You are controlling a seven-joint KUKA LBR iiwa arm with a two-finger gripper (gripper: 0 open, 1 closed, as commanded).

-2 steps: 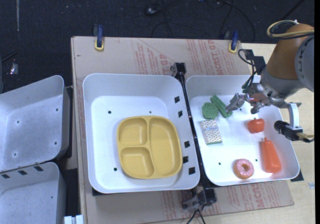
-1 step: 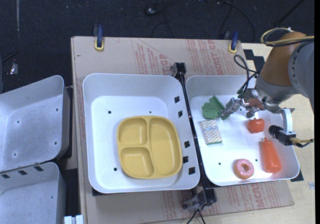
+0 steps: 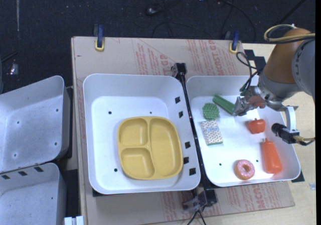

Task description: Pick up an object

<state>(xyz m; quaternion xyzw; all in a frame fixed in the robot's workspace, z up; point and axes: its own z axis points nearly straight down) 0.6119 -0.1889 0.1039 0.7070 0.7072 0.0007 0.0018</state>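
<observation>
- The gripper is hanging low in the right bin, at the right end of a green block; I cannot tell how its jaws are standing.
- A green scrubber and a patterned sponge are lying just left of it.
- A small red toy, an orange bottle and a pink donut are sitting nearer the front.
- A yellow divided plate is resting in the left bin.

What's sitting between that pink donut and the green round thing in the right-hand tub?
In the camera view, a small patterned square block lies between the donut and the green round piece, closer to the green one.
</observation>
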